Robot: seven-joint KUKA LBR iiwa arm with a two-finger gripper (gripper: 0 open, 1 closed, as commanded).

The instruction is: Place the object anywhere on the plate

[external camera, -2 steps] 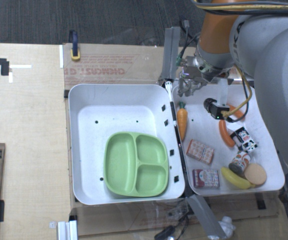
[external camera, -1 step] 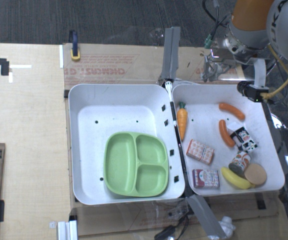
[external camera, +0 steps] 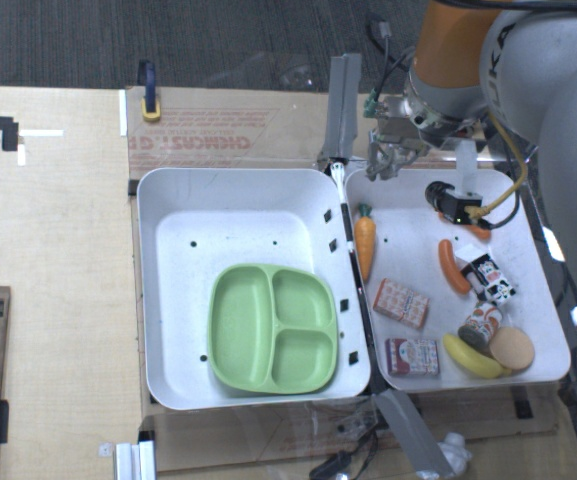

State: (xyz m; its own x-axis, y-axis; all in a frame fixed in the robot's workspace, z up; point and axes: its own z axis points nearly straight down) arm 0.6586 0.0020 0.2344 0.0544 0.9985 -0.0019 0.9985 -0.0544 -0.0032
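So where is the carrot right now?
The carrot lies in the right bin, against its left wall, tip pointing toward the cracker box; the green plate sits in the left bin.

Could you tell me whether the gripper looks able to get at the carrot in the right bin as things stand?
Probably yes. The gripper hangs over the right bin's far left corner, and the carrot lies just below it along the left wall, uncovered. That wall sits close beside the carrot and might crowd one finger.

Bright, even overhead light — soft shadows, perhaps slight blur.
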